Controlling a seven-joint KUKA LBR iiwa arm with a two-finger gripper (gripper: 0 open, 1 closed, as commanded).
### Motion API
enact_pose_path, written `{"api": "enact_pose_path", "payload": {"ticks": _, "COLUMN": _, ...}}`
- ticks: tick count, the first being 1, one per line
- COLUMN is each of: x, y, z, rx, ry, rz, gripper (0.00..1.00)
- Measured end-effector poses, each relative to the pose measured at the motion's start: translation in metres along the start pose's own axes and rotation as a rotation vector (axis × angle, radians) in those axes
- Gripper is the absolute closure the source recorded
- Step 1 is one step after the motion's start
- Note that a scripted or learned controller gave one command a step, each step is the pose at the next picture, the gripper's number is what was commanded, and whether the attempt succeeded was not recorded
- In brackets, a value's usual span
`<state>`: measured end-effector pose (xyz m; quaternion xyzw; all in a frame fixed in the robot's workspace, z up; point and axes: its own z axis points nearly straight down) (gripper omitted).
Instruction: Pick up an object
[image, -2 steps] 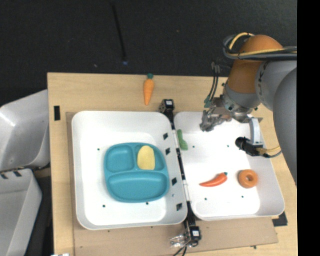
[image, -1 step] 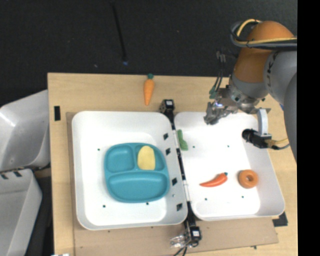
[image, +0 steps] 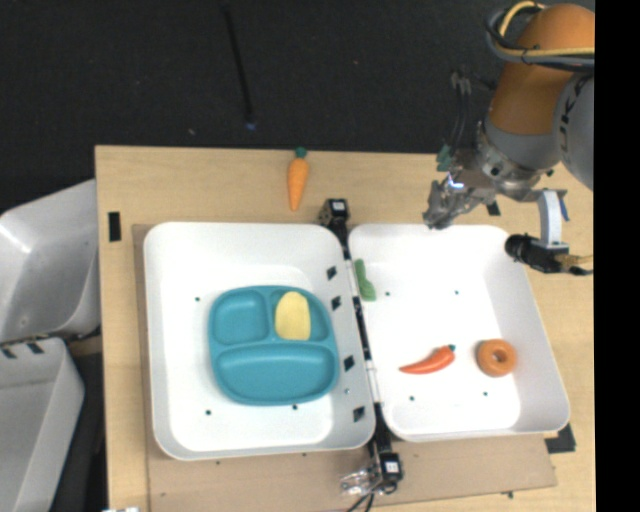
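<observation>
In the right bin (image: 500, 280) lie a red chili pepper (image: 428, 362) and, just right of it, an orange donut (image: 496, 357). A small green piece (image: 366, 282) rests by the divider between the bins. The left bin (image: 170, 300) holds a blue divided tray (image: 250, 375) with a yellow lump (image: 293, 316) in its upper right compartment. An orange carrot (image: 297, 181) lies on the wooden bench behind the left bin. My gripper (image: 443, 208) hangs over the far rim of the right bin, well away from the pepper and donut, with nothing seen in it.
The grey and orange arm (image: 530, 90) reaches in from the upper right. A black clamp (image: 334, 212) sits at the far joint of the bins, and another black fitting (image: 540, 250) is at the right bin's far right corner. White equipment (image: 40, 270) stands to the left.
</observation>
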<state>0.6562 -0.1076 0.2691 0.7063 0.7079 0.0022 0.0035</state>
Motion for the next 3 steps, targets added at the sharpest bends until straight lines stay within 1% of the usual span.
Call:
{"api": "enact_pose_path", "payload": {"ticks": 1, "x": 0.049, "y": 0.000, "z": 0.014, "rx": 0.008, "ry": 0.002, "rz": -0.002, "gripper": 1.00}}
{"api": "enact_pose_path", "payload": {"ticks": 3, "x": 0.159, "y": -0.003, "z": 0.036, "rx": 0.010, "ry": 0.003, "rz": -0.004, "gripper": 1.00}}
